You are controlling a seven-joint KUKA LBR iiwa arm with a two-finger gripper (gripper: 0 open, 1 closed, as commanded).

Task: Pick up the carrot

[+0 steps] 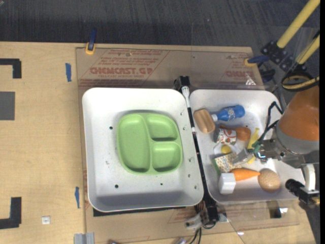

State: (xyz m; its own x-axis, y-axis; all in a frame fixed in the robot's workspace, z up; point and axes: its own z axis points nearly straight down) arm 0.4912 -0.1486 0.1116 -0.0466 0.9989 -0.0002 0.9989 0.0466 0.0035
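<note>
Tool (pixel 256 151) hangs low over the right bin (pixel 254 98), among the clutter near its middle; whether it is released or clenched cannot be told. The carrot (pixel 245 175) lies just beside it toward the bin's near edge, between a white block (pixel 227 182) and a tan ball (pixel 269 180), ungrasped. Judging by this, the pick remains undone.

Arm (pixel 304 121) cut off at right edge.

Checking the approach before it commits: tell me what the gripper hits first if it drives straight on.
Probably the clutter beside the carrot, not the carrot. The gripper points left into the right bin, toward the small packet and yellow piece. Depth is unclear.
</note>
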